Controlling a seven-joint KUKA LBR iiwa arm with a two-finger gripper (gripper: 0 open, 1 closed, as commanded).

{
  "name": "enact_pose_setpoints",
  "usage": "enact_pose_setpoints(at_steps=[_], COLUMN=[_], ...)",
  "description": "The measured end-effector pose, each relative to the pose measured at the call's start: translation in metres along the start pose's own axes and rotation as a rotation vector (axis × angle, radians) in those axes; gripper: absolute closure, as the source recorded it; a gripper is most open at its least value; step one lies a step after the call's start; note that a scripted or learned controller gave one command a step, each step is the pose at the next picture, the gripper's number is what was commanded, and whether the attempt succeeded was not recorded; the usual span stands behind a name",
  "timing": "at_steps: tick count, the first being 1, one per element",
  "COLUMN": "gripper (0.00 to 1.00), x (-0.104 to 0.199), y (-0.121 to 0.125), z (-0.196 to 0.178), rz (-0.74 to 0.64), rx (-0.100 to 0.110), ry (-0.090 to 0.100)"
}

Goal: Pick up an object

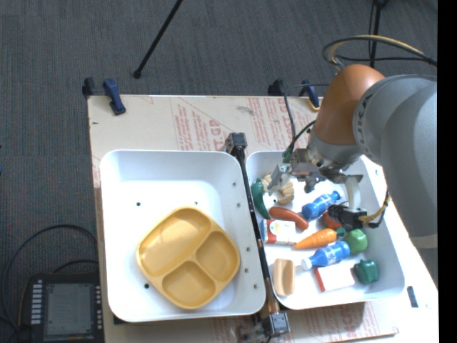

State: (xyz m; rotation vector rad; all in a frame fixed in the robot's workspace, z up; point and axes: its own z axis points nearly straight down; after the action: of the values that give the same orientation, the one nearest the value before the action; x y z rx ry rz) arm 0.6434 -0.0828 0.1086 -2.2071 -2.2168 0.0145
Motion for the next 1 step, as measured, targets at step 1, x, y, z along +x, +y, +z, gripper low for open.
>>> enact_pose_setpoints(at_steps=[1], gripper=[1.0], x=[-0.0001], y=[0.0002], z=[-0.0078], rz=[-0.001], rx=[0.003], ry=[0.001])
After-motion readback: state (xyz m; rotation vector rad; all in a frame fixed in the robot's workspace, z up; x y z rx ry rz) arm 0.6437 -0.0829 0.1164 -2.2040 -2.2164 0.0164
